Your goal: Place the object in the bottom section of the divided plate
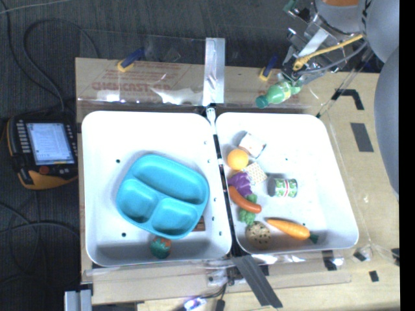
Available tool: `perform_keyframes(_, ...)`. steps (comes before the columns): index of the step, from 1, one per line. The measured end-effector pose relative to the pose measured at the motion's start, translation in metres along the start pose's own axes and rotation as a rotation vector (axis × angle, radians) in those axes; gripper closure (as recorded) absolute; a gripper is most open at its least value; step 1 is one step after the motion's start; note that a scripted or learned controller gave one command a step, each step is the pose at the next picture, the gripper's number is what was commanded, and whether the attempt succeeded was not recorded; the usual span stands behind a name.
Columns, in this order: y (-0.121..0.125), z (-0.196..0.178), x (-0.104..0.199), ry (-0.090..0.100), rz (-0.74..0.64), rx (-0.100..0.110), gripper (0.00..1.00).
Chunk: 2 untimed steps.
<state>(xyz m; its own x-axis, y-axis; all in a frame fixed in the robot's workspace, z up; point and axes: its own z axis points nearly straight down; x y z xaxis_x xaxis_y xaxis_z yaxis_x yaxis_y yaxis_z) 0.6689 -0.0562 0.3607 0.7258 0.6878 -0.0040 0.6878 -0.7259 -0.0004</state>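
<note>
While my arm hangs raised over the far right corner of the desk, its tool [290, 83] sits just past the back rim of the right bin [337, 173]. A small green bottle-shaped object [273, 94] lies at the tool's tip. It looks pinched between the fingers, though the wiring around them blurs the contact, so I judge it grasped rather than swear to it.

The blue divided plate [163, 194] rests in the left bin [104, 173], well apart from the tool, tilted so its one large section faces the back and two smaller sections face the front. I take the bottom section [174, 215] to be the front one nearest the desk's near edge, though that reading is my judgement.

The step in hand seems to be the carry. The next move calls for travelling across the divider between the bins, lowering over that front section, then letting go.

Other toys stay in the right bin: an orange ball [237, 158], a carrot [288, 228], a small can [284, 187]. A round green toy [160, 246] sits just in front of the plate.
</note>
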Motion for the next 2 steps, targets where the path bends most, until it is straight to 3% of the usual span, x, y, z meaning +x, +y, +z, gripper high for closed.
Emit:
perform_keyframes(1, -0.048, -0.036, 0.036, 0.000, 0.139, 0.000, 1.00)
perform_keyframes(2, -0.095, -0.013, 0.080, 0.000, 0.302, 0.002, 1.00)
